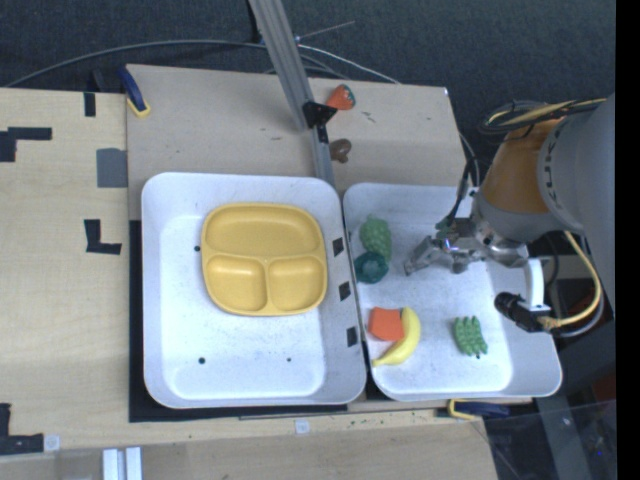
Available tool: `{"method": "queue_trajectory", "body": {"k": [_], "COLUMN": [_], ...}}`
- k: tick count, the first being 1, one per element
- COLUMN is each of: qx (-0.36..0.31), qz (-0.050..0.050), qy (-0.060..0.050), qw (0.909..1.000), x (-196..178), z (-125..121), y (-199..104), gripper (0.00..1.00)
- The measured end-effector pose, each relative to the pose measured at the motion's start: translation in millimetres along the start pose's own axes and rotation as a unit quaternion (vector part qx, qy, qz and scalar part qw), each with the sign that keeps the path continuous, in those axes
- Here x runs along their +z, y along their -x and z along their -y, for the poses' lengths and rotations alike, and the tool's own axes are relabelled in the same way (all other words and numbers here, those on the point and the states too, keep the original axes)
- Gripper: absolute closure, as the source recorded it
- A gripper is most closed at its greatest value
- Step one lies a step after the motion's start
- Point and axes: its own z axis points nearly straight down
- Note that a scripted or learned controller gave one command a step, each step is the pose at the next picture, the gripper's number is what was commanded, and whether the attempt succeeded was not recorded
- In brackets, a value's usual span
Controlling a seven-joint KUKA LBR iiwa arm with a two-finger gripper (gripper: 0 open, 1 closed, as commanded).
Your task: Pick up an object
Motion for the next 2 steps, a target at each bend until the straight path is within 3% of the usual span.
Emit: {"method": "queue_trajectory", "body": {"k": [1, 2], "qx": [-0.001, 0.000], "qz": [0.000, 0.001], "qy": [0.002, 0.005], "qw": [1.0000, 1.0000], "x": [-13.4, -58.4], "z": [-1.3, -3.8], "y": [-0.3, 6.5], "gripper": [1.00, 1.00]}}
